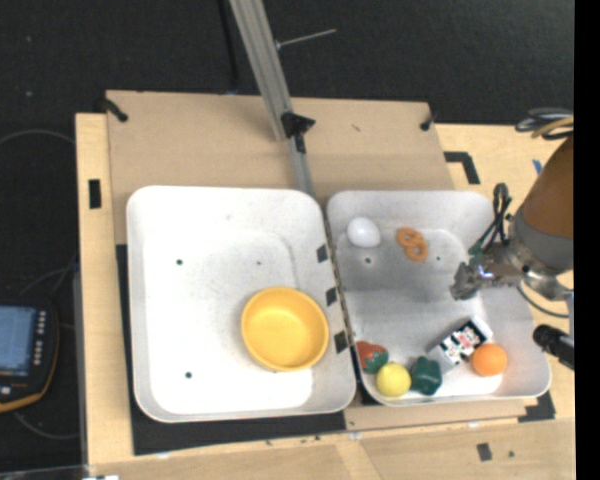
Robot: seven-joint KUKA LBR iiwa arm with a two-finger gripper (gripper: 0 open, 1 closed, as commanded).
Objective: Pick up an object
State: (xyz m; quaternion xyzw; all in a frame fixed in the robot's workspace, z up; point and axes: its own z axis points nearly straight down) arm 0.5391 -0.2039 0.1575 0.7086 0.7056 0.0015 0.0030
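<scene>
At 3 o'clock over the right bin [380, 218], we see our gripper [468, 280], grip state unclear; the orange ball [489, 360] lies at its 5 o'clock, apart, beside 1 checkered block [459, 342].

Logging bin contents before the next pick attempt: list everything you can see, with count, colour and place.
Shallow white plastic bins: 2, white, side by side on the bench.
Round yellow bowl: 1, yellow, left bin, near its right edge.
White egg-shaped ball: 1, white, right bin, far left.
Orange pretzel-shaped piece: 1, orange, right bin, far side.
Red and green lump: 1, right bin, near left.
Yellow ball: 1, yellow, near edge.
Dark green block: 1, beside the yellow ball.
Black and white patterned box: 1, near right.
Orange ball: 1, near right corner.
Gripper: 1, grey, over right bin's right side.
</scene>
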